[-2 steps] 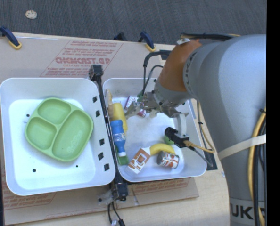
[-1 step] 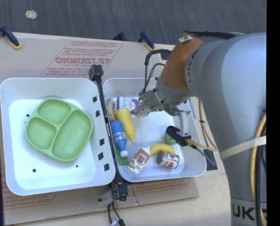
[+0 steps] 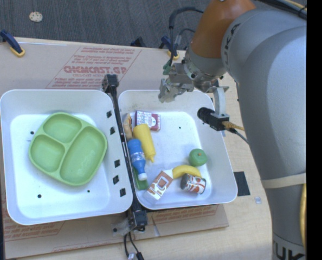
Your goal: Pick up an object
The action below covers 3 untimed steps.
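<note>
The right bin [image 3: 215,145] holds a yellow mustard bottle [image 3: 144,138], a blue bottle [image 3: 137,157], a small red and white carton [image 3: 147,120], a green apple [image 3: 198,157], a banana [image 3: 186,171], a red can [image 3: 194,184] and an orange and white carton [image 3: 160,184]. My gripper [image 3: 168,92] hangs over the far rim of that bin, above and to the right of the red and white carton. Nothing shows between its fingers, and it touches none of the objects.
The left bin [image 3: 14,161] holds a green divided plate [image 3: 68,148]. Black clips [image 3: 111,83] join the bins along the middle. A printed cardboard sheet [image 3: 90,66] lies behind the bins. The grey arm [image 3: 269,80] covers the right side.
</note>
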### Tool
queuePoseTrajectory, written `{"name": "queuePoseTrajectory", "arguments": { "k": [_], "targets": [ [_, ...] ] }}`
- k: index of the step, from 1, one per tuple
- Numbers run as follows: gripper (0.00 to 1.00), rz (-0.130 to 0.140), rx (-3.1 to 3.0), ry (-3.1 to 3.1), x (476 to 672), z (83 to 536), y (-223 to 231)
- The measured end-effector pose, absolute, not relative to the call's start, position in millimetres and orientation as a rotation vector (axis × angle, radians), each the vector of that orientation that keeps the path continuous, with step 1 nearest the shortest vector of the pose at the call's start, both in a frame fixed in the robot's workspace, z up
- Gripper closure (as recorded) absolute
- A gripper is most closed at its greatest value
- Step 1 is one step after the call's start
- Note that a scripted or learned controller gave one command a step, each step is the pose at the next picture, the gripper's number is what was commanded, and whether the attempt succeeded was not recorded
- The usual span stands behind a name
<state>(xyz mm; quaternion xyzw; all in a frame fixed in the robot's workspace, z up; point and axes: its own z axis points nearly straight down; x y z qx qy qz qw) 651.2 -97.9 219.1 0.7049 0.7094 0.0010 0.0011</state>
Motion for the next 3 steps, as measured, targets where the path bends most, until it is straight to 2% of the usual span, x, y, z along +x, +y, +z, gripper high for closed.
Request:
{"name": "queuePoseTrajectory", "arguments": {
  "k": [1, 2, 3],
  "targets": [
    [1.00, -0.001, 2.215, 2.231, 591.0, 237.9, -59.2],
    [0.00, -0.002, 2.215, 2.231, 590.8, 237.7, -59.4],
    [0.00, 0.003, 2.212, 2.231, 656.6, 282.7, 25.3]
  ]
}}
